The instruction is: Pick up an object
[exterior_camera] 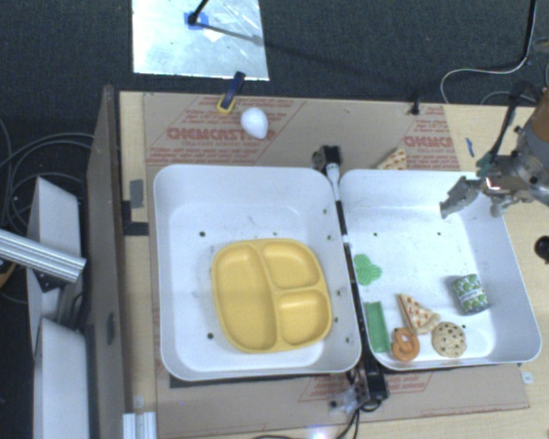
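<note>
Round chocolate-chip toy cookie lies by the right bin's front edge, beside an orange ring, pizza slice and green can. Gripper hovers near the far edge, grasp state unclear; crowded toys risk a glancing miss.

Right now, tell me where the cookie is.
The cookie lies in the right bin near its front edge, just right of the pizza slice and below the green can.

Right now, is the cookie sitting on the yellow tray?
No, the cookie lies in the right bin, while the yellow tray sits in the left bin.
</note>
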Robot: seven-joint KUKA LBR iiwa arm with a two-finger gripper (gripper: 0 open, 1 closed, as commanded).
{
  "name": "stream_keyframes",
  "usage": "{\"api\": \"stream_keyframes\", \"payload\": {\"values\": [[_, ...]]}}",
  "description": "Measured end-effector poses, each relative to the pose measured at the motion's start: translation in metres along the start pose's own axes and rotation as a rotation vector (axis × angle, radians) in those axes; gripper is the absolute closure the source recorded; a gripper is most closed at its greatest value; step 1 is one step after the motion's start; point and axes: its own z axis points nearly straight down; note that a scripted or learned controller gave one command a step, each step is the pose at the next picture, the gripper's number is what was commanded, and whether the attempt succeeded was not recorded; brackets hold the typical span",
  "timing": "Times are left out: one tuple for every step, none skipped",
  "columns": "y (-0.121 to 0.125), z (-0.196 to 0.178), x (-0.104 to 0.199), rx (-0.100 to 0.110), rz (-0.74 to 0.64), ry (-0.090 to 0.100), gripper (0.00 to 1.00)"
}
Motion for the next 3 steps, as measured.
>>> {"api": "stream_keyframes", "payload": {"values": [[-0.062, 0.100, -0.035, 0.029, 0.003, 0.008, 0.00], [-0.047, 0.123, -0.053, 0.019, -0.002, 0.005, 0.00], [-0.052, 0.178, -0.056, 0.021, -0.001, 0.008, 0.00]]}}
